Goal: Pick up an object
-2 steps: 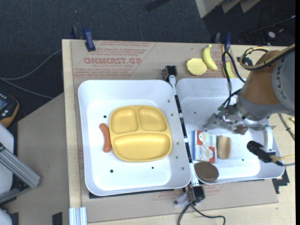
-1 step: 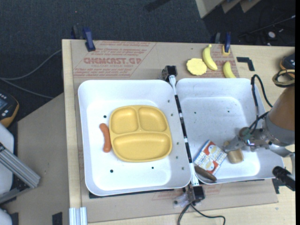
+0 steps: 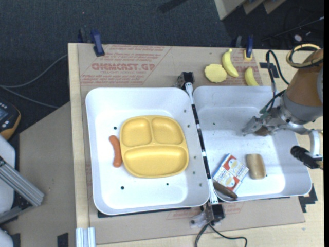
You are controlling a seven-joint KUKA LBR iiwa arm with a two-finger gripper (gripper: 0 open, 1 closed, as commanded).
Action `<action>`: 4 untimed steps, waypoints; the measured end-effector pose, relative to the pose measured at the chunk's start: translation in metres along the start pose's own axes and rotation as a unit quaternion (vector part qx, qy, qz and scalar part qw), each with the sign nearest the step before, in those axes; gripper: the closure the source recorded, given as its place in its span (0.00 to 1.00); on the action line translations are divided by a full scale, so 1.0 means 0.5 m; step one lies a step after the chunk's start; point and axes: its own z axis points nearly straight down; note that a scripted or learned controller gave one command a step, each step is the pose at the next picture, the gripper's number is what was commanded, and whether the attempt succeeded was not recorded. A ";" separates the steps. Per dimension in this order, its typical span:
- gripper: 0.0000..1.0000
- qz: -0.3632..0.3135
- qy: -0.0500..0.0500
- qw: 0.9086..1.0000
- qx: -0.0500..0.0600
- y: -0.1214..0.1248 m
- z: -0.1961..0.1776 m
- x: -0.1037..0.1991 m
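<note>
Two shallow white bins sit side by side on the bench. The left bin (image 3: 103, 153) holds a yellow divided plate (image 3: 153, 146) with a toy sausage (image 3: 115, 151) just beside its left edge. The right bin (image 3: 226, 107) holds a small carton (image 3: 230, 172) and a bread roll (image 3: 256, 165) near its front. The gripper (image 3: 260, 126) hangs low over the right bin's far right part. Beyond the bins lie two bananas (image 3: 230, 64) and a yellow lump (image 3: 215, 73).

Arm (image 3: 304, 89) entering from the right edge of the frame, at mid-height. Orange band uppermost, grey wrist section below it, tilted down and to the left. Gripper (image 3: 255, 128) at centre right, pointing left and low, its metal fingers (image 3: 250, 126) close together at the tips.
</note>
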 end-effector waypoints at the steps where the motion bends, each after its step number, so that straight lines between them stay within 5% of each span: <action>1: 0.00 0.000 0.004 1.000 0.003 0.073 -0.043 -0.036; 2: 0.00 -0.001 0.006 1.000 0.003 0.041 -0.001 -0.028; 3: 1.00 -0.001 0.003 1.000 0.002 0.041 -0.023 -0.034; 4: 1.00 -0.002 0.001 1.000 -0.001 0.181 -0.142 0.112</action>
